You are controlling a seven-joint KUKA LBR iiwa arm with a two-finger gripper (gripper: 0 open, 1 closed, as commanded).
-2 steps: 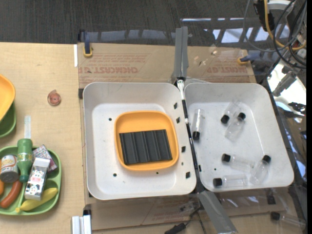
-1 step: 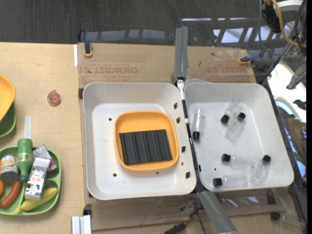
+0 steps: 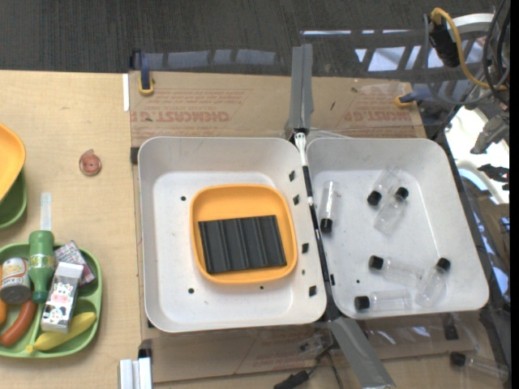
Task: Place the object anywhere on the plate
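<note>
**Two bins, plate on the left, clear vials on the right**

We see two shallow white bins side by side at the frame's centre. The left bin (image 3: 162,298) holds a yellow plate (image 3: 243,201) with a dark ribbed rectangular insert (image 3: 243,244) lying on it, its ribs running toward the frame's top and bottom. The right bin (image 3: 454,217) holds several clear vials with black caps. One vial (image 3: 328,205) lies near the bin's left wall, its long axis nearly vertical in the frame, cap toward the bottom. Another (image 3: 381,301) lies along the lower edge, long axis horizontal, cap to the left. We cannot tell the state of the hand. At lower left, a green tray (image 3: 81,331) of toy food rests on the desk (image 3: 73,120).
</note>
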